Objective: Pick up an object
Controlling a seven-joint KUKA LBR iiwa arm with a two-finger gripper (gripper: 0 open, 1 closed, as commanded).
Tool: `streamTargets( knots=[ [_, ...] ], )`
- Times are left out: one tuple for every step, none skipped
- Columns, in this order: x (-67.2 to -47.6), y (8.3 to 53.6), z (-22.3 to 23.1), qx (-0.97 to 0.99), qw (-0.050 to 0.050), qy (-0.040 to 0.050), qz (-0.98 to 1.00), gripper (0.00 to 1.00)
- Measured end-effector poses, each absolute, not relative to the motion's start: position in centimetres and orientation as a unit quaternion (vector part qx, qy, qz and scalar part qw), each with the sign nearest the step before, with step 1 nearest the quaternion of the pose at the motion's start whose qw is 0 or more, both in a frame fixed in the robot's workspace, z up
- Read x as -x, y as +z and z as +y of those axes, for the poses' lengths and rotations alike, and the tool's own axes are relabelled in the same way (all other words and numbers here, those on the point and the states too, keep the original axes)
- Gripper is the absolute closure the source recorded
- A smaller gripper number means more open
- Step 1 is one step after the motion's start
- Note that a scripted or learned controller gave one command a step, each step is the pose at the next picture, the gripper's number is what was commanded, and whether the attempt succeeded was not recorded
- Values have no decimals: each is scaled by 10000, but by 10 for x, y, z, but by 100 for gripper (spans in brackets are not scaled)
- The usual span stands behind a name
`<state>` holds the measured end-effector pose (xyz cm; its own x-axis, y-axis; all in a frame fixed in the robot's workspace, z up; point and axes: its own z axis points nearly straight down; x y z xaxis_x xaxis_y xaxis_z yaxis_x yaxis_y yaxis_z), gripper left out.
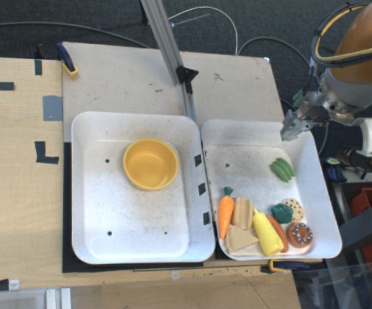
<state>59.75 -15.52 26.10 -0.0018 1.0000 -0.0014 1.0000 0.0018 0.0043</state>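
Note:
My gripper (pixel 291 129) hangs over the far right corner of the right bin (pixel 237 140), with nothing visibly between its fingers. A green toy vegetable (pixel 282 168) lies in that bin a little below and left of the gripper. Along the bin's front edge lie an orange carrot (pixel 225 215), tan bread pieces (pixel 241 227), a yellow banana-like piece (pixel 268 232), a dark green piece (pixel 281 212), a cookie (pixel 293 206) and a brown doughnut (pixel 299 235). A yellow bowl (pixel 150 164) sits in the left bin (pixel 89 192).
A grey metal post (pixel 163 31) slants over the bench behind the bins, ending in a black clamp (pixel 186 74). Cables (pixel 205 15) loop at the back. A blue and yellow clamp (pixel 66 58) sits at the bench's far left corner.

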Motion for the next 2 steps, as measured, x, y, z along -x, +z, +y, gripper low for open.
streamTargets(
  knots=[
    [-584,262,-99,-7049,-8,1,7093,100],
    [-573,244,-52,-7052,-15,-9,7090,100]
  ],
)
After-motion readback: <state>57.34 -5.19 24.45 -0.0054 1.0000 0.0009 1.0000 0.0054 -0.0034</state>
